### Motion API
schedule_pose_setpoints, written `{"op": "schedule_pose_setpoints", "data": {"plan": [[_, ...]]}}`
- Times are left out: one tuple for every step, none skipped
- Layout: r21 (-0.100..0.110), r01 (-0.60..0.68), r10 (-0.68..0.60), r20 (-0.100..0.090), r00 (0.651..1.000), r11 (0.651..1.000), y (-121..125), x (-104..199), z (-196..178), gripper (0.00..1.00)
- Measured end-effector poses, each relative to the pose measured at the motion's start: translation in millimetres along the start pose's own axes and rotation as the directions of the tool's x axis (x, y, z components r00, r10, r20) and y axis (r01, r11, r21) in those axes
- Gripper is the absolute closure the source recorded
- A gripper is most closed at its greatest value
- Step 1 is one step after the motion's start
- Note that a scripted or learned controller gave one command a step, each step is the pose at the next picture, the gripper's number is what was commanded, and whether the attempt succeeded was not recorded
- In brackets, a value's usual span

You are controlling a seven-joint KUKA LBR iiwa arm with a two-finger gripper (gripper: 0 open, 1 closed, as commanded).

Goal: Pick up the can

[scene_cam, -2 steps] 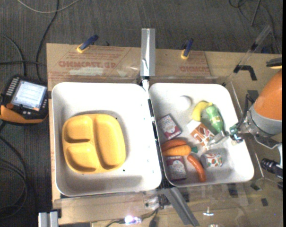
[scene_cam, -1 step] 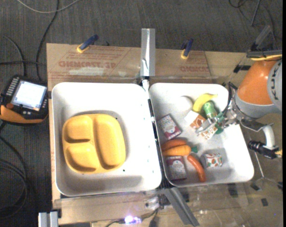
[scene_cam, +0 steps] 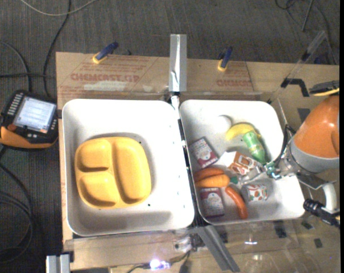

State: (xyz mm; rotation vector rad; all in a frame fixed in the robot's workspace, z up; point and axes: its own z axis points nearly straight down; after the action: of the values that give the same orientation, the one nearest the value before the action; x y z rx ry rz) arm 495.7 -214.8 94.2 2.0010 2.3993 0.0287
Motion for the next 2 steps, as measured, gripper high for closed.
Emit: {"op": "schedule_pose_setpoints", "data": {"plan": [[0.001, -0.004, 0.004, 0.007, 1.0, 1.0, 0, -3, -5, 1.0], [0.017, -0.176, 0.176, 0.009, 0.984, 0.984, 19, 3, 4, 1.0]]}}
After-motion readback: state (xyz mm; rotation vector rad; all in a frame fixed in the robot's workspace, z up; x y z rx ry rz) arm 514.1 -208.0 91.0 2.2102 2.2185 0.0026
